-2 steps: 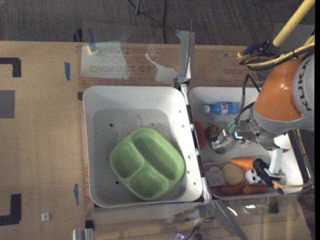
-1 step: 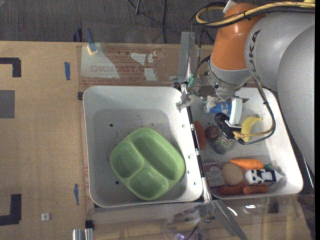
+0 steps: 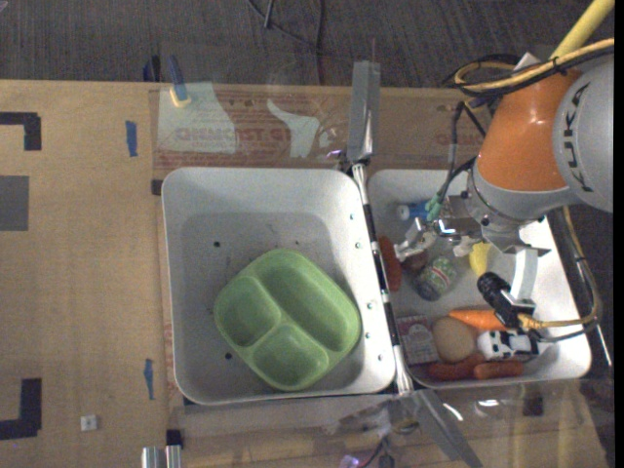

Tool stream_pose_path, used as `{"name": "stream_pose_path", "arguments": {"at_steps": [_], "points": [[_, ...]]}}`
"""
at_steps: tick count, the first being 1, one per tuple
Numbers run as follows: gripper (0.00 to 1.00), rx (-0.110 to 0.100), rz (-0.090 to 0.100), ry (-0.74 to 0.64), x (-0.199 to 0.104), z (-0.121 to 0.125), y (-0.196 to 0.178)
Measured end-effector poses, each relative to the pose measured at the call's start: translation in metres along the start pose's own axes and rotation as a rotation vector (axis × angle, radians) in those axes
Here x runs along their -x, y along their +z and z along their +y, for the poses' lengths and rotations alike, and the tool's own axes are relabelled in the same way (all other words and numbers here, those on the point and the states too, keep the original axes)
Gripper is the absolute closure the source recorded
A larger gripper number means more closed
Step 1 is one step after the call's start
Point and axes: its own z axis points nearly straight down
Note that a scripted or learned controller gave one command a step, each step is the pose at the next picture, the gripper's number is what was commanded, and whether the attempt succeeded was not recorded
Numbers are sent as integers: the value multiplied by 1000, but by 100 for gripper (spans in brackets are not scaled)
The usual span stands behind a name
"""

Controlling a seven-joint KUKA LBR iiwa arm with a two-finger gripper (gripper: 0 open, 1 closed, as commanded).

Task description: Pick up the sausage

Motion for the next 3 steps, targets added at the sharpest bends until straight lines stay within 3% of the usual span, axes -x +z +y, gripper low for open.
{"name": "stream_pose_path", "arguments": {"at_steps": [1, 2, 3], "points": [[0, -2, 1, 237, 45, -37, 53], [0, 16, -2, 48, 48, -76, 96], [0, 2, -1, 58, 95, 38, 12]]}}
